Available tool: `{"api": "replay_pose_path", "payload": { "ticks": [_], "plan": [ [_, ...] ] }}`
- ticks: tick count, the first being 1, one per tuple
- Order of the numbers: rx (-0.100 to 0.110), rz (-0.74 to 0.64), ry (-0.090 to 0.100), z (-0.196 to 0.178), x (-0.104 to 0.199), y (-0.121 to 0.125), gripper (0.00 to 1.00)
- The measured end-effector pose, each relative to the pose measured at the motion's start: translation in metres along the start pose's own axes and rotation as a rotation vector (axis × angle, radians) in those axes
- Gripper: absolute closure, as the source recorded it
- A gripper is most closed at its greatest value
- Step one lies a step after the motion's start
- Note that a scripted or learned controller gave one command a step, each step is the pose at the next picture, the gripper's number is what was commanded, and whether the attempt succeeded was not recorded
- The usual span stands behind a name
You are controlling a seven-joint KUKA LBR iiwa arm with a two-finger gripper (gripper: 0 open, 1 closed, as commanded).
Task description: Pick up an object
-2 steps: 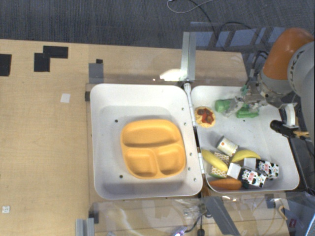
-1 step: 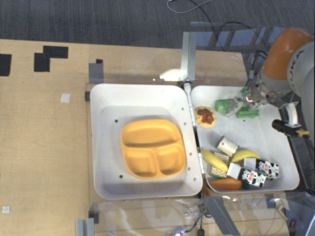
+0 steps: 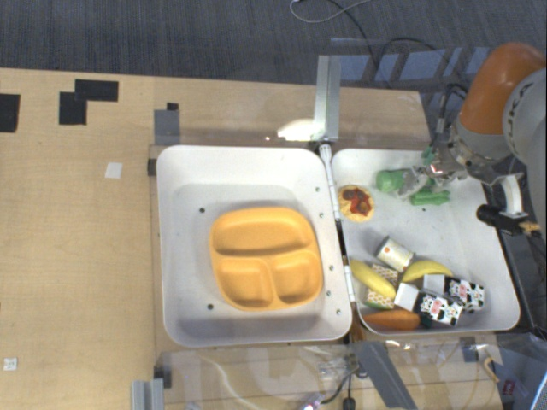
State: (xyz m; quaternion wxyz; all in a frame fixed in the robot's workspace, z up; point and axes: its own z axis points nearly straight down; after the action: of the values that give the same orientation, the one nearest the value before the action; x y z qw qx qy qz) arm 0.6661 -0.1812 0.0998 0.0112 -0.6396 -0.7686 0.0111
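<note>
My gripper [image 3: 430, 174] is down at the back of the right bin [image 3: 487, 254], reaching in from the right. It sits right among two green items: a rounded green piece [image 3: 392, 180] just to its left and a longer green piece [image 3: 428, 199] just below it. Whether it touches either one I cannot tell. A small round pizza toy [image 3: 355, 202] lies left of them by the bin divider.
At the front of the right bin lie a small can [image 3: 394, 254], two bananas [image 3: 373, 278], an orange carrot [image 3: 393, 319] and black-and-white patterned boxes [image 3: 446, 302]. The left bin [image 3: 184, 229] holds a yellow divided plate [image 3: 261, 257].
</note>
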Motion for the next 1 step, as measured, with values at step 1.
{"api": "replay_pose_path", "payload": {
  "ticks": [1],
  "plan": [
    [-0.04,-0.033,-0.006,-0.0919,0.0579,-0.0339,1.0]
  ]
}}
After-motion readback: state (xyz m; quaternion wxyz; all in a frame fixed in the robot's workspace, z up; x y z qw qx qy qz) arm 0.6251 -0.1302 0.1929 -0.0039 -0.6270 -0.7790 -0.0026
